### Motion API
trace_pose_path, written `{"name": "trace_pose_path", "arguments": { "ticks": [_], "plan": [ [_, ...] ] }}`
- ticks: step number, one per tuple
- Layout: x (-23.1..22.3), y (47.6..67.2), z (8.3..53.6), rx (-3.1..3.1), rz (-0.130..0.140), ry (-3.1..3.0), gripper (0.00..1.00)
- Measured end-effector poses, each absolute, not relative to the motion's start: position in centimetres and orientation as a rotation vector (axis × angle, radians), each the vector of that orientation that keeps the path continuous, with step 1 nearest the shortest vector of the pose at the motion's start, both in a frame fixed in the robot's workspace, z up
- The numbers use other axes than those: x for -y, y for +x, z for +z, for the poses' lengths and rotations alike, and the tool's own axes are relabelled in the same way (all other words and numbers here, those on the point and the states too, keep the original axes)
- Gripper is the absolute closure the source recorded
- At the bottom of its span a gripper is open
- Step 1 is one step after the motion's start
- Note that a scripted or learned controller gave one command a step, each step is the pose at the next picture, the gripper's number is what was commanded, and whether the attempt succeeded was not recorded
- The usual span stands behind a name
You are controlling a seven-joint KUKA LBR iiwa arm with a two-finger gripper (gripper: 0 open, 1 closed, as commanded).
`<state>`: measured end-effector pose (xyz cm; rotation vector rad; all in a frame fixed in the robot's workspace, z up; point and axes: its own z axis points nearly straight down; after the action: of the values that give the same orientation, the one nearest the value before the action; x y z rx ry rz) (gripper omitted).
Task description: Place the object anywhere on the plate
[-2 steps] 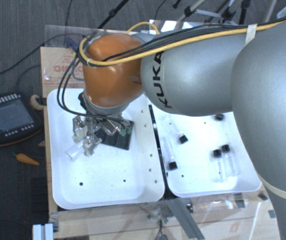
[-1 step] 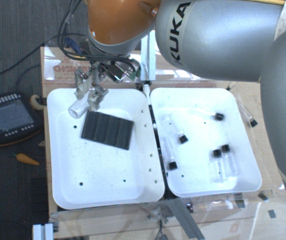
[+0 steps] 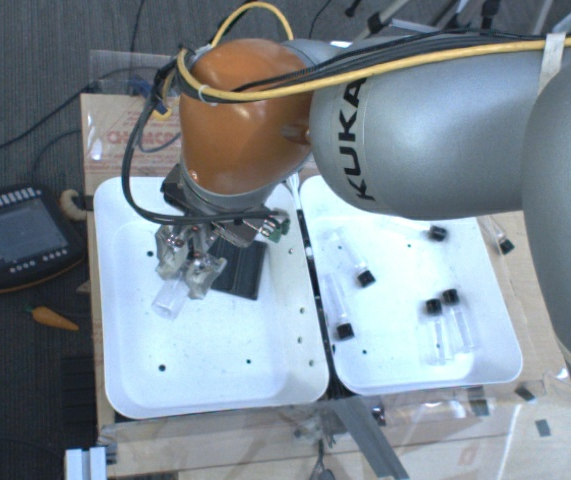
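My gripper (image 3: 186, 273) hangs low over the left bin (image 3: 125, 368), under the orange wrist band. Its fingers (image 3: 201, 271) stand close together. A small clear vial (image 3: 170, 301) sticks out down and to the left from between their tips, tilted. The plate (image 3: 242, 271) is a dark flat rectangle on the bin floor, just right of the gripper and partly hidden under the wrist. The vial hangs beside the plate's left edge, over bare white floor.
The right bin (image 3: 495, 358) holds several clear vials with black caps, such as one vial (image 3: 447, 328) and a loose black cap (image 3: 365, 278). A raised wall (image 3: 315, 298) separates the bins. A pendant (image 3: 15, 238) lies on the floor to the left.
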<state>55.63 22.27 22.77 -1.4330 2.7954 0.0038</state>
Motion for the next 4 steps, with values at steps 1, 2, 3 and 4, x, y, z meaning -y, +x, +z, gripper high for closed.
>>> {"name": "trace_pose_path", "arguments": {
  "ticks": [1, 2, 3, 4],
  "plan": [
    [-22.3, 49.8, 13.7, -2.675, 0.008, -1.651, 1.0],
    [-22.5, 56.1, 26.7, -2.679, 0.005, -1.633, 1.0],
    [-22.3, 51.2, 18.7, -2.422, 0.004, -2.001, 1.0],
    [-21.9, 59.8, 26.8, -2.34, 0.007, -2.089, 1.0]
  ]
}}
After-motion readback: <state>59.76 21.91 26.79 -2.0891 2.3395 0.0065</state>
